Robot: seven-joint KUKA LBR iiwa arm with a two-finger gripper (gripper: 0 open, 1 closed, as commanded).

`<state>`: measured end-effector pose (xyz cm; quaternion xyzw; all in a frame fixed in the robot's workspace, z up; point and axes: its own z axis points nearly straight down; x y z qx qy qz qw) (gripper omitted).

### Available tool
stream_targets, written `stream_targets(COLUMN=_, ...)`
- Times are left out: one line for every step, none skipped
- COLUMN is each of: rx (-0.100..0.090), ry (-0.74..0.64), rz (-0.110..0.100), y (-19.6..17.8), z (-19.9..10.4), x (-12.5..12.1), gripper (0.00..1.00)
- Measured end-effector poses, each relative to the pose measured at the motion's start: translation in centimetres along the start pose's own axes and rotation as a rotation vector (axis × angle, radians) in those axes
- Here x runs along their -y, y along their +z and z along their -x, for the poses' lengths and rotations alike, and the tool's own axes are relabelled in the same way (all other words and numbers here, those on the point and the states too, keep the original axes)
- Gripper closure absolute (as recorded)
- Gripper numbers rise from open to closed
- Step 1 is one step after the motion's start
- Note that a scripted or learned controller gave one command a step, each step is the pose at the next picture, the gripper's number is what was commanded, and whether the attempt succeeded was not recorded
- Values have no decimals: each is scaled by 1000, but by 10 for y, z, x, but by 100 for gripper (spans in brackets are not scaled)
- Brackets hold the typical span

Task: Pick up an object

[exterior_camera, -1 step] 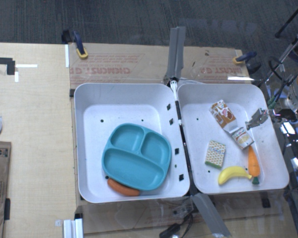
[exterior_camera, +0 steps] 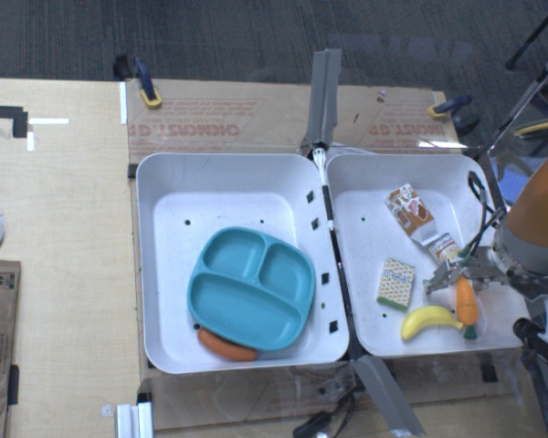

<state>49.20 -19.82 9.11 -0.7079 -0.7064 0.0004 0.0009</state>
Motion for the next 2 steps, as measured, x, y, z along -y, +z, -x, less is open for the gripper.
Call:
stream_targets(rx=0, ry=4, rz=0, y=-9, z=1, x=0, gripper=100)
stream_targets(rx=2, ry=-5, rz=1, y=-128, z=-24, x=-54, gripper=100)
